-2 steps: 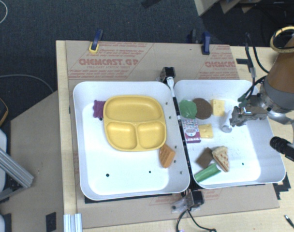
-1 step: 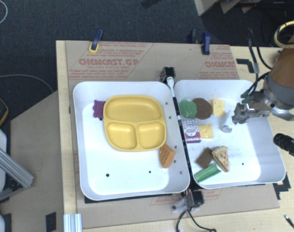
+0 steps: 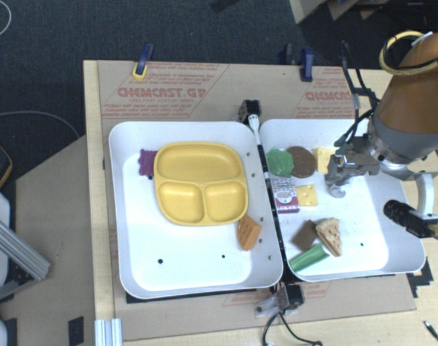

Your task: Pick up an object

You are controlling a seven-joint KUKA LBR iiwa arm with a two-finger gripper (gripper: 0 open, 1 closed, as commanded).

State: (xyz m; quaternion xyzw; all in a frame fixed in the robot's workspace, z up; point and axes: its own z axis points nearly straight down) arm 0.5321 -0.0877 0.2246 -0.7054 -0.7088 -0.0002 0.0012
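Currently the gripper [image 3: 339,181] sits in the right-hand bin [image 3: 392,258], upper middle of it, at the right of the frame. Its fingers point down toward the bin floor; I cannot tell whether they are spread or closed, since they blur into one dark metal cluster from this angle. Nothing is visibly between them.

Candidates all lie to the left of and below the gripper in the frame:
- yellow cheese square [image 3: 306,195]: nearest, just left and slightly below the fingertips, flat on the bin floor.
- pale yellow piece [image 3: 323,157]: just up-left of the gripper, against the brown round cookie [image 3: 302,161].
- green round piece [image 3: 280,162]: further left, touching the cookie, near the divider between the bins.
- small printed packet [image 3: 284,193]: beside the cheese square, hard against the bin's left wall.
- lower group: brown chunk [image 3: 305,234], bread wedge [image 3: 329,235] and green cylinder [image 3: 308,257], well below the gripper. The cylinder's long axis runs diagonally, lower left to upper right.

My read: the shortest move is a small shift left and down in the frame to the cheese square, but it's flat and thin, so a poor grasp. The wedge or the cylinder looks more grippable; for the cylinder, close across the diagonal axis.

The left bin [image 3: 132,265] holds a yellow divided tray [image 3: 201,181], a purple item [image 3: 146,162] and an orange-brown piece [image 3: 248,232], all well away across the divider.
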